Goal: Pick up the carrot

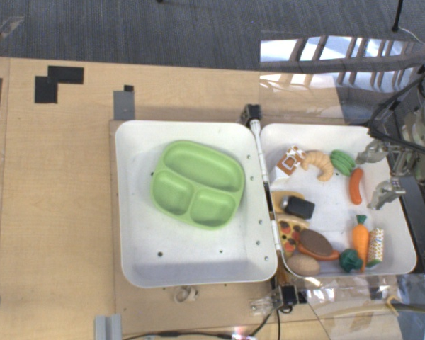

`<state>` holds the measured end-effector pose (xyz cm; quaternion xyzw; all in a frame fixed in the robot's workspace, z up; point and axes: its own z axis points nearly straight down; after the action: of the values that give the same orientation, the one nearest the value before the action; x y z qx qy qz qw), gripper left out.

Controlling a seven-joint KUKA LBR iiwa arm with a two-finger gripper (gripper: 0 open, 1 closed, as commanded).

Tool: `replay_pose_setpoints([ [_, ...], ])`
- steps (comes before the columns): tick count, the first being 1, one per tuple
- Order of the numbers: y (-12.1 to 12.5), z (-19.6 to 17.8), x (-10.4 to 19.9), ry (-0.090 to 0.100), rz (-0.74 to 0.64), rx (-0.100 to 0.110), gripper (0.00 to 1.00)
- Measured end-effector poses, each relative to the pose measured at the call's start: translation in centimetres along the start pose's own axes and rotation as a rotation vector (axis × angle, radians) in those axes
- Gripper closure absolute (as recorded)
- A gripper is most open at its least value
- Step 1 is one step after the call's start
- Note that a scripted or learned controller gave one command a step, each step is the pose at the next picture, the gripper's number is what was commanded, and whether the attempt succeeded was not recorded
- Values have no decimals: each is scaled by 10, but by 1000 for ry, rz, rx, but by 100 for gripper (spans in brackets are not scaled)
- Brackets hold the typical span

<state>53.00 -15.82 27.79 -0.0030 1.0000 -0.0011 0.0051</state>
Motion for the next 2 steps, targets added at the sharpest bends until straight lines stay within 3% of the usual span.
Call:
replay_pose_setpoints([
  [1, 0, 145, 41, 6, -206, -4, 0],
  [2, 0, 188, 32, -7, -261, 1, 0],
])
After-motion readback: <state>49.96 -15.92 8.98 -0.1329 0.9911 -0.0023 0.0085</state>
